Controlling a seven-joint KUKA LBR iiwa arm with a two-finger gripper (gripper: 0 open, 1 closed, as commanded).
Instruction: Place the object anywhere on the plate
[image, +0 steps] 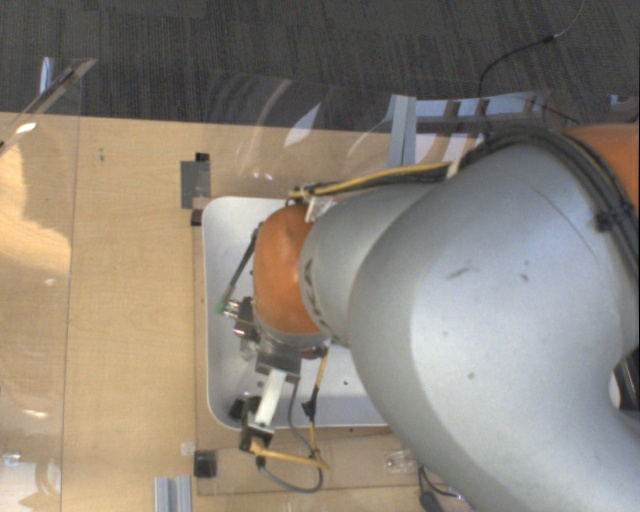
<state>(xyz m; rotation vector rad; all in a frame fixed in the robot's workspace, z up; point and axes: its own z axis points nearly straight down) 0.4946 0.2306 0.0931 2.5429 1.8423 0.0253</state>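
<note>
My grey arm (470, 320) reaches in from the right and covers most of the white bin (222, 300). Its orange band (283, 270) sits over the bin's middle. Below the band, the gripper (265, 350) points straight down into the bin's left half, seen from above. The wrist hides what is under it. A bare strip of the bin's floor shows along its left side and front edge.
The bin rests on a pale wooden bench (110, 300). Small black brackets stand by the bin's far left corner (197, 180) and near left corner (205, 463). A grey metal post (400, 130) rises behind the bin. Dark carpet lies beyond the bench.
</note>
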